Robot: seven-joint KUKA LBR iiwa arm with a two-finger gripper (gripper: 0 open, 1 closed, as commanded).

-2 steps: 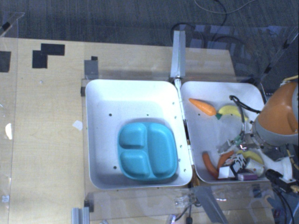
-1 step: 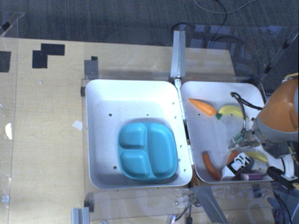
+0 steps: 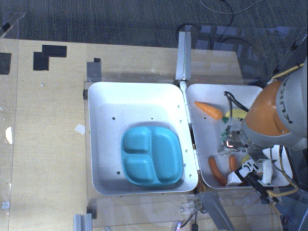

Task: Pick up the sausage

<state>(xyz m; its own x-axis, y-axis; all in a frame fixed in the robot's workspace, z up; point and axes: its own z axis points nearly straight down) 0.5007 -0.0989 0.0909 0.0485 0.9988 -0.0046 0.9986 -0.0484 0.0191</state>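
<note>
The sausage [image 3: 217, 171], reddish-brown and short, lies slantwise near the front edge of the right bin [image 3: 204, 129]. My gripper [image 3: 230, 146] hangs over the middle of that bin, just up and to the right of the sausage and apart from it. The grey and orange arm hides the right part of the bin. A second small reddish piece [image 3: 232, 163] lies right below the gripper, partly hidden by it.
An orange carrot [image 3: 208, 110] lies at the back of the right bin, with a yellow item [image 3: 236, 113] beside it near the arm. The left bin [image 3: 103, 129] holds a blue divided plate [image 3: 152, 154].
</note>
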